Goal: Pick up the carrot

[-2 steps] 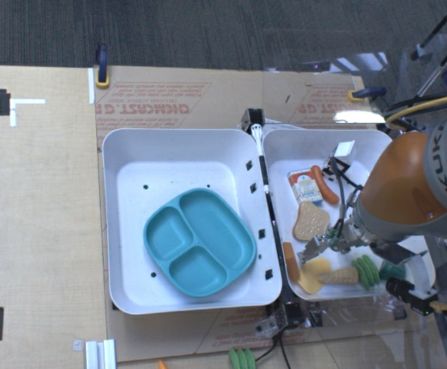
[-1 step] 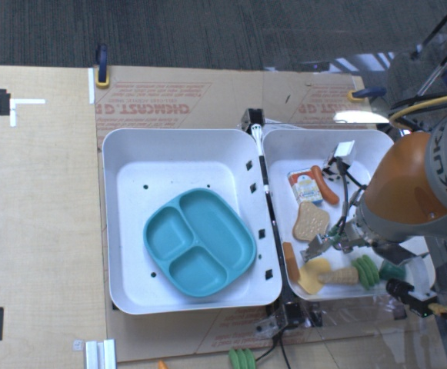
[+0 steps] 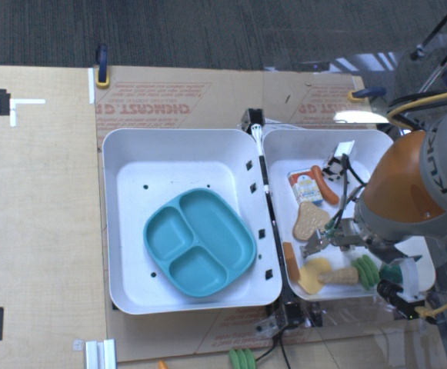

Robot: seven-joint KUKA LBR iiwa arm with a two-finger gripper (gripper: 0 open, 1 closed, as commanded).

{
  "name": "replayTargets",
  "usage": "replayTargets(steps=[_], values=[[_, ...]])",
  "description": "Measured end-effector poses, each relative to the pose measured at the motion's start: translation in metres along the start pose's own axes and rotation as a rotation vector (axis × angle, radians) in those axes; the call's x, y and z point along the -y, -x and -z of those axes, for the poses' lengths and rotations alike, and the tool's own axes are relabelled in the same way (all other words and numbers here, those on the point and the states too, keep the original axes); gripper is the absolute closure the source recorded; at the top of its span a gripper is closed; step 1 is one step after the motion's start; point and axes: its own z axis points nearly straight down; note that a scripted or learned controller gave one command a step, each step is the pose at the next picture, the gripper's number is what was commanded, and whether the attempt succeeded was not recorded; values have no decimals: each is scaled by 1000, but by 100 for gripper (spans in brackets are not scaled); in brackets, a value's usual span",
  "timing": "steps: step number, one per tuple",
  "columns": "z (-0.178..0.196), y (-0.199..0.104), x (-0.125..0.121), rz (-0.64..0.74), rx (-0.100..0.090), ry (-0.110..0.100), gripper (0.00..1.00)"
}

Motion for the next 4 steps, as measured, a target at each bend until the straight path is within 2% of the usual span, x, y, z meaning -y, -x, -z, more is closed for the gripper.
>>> replayTargets(steps=[1,2,4], values=[[0,2,1,195,-2,-3,0],[0,-1,0,155,-1,-1,0],[0,7,2,-100,0,-2,0]])
